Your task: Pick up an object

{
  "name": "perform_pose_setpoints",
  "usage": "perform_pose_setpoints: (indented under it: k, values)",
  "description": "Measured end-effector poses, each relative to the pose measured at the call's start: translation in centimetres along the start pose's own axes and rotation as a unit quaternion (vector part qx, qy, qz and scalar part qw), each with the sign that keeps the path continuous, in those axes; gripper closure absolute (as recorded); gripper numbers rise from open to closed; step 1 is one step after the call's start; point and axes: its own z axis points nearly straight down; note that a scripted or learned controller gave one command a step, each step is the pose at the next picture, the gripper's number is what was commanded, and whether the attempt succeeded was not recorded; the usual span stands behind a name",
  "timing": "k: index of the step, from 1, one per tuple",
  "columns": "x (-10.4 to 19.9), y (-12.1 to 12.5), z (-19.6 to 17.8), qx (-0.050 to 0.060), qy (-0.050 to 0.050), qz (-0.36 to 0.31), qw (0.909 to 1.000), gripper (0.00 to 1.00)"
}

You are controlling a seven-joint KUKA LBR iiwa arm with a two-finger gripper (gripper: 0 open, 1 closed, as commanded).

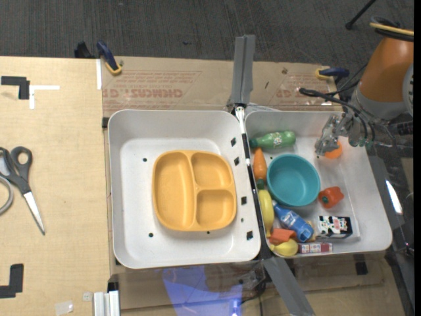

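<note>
— Nearest the lens, what lies at the right bin (371,196)'s six o'clock rim?

— Yellow toy (284,247). My gripper (327,143) hangs at one o'clock; I cannot tell its finger state. A small orange piece (333,152) sits just beneath it, touching or nearly, toward five o'clock. Nothing reads as held.

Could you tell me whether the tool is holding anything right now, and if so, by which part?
It cannot be told. The tool sits right over a small orange piece in the right bin, touching or nearly so, but a hold is not visible.
</note>
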Motion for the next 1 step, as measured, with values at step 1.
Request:
perform_pose_setpoints:
  k: [1]
  values:
    - [10.98, 1.87, 1.18, -0.001, 0.007, -0.133, 0.9911, 1.00]
